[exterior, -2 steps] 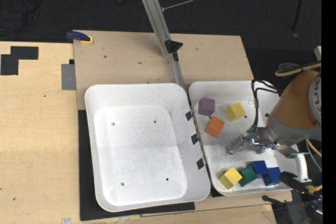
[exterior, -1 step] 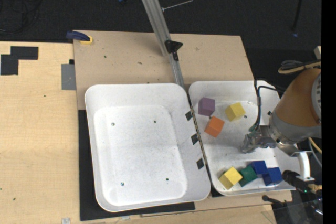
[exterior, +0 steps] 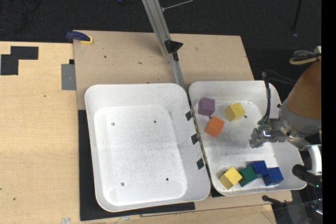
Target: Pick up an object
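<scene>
The right bin (exterior: 231, 92) holds several small blocks. A purple cube (exterior: 206, 106), an orange cube (exterior: 214, 126) and a yellow cube (exterior: 235, 111) lie in its far half. A second yellow cube (exterior: 229, 178), a green block (exterior: 247, 174) and two blue blocks (exterior: 266, 172) cluster at its near edge. My gripper (exterior: 259, 137) hangs low over the right side of this bin, between the two groups and touching none of them. The arm's orange band and grey wrist rise behind it at the right.
The left bin (exterior: 137, 147) lies beside the right one, with a row of black clips along the shared wall. A slanted aluminium rail (exterior: 155, 13) rises from the bench behind the bins. A blue and yellow clamp (exterior: 80, 36) sits at the bench's far left corner.
</scene>
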Action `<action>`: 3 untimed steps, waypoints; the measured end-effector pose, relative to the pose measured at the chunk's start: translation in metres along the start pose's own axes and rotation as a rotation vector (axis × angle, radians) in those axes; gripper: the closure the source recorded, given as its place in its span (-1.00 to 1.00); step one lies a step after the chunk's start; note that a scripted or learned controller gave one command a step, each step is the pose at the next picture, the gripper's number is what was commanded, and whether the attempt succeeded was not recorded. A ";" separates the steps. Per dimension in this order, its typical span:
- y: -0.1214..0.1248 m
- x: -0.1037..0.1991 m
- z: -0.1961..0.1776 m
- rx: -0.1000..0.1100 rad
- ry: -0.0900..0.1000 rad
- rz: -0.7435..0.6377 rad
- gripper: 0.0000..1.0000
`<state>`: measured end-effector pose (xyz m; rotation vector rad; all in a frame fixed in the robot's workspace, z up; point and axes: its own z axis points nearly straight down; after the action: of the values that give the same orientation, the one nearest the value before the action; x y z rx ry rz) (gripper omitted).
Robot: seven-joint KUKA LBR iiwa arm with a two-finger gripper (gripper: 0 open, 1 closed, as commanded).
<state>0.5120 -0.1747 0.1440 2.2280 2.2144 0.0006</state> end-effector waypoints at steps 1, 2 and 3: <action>0.009 -0.008 -0.055 -0.003 -0.001 -0.007 1.00; 0.010 -0.008 -0.108 -0.003 -0.001 -0.007 1.00; 0.022 0.051 -0.099 0.003 0.003 -0.011 1.00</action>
<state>0.5342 -0.1237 0.2428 2.2185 2.2303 0.0003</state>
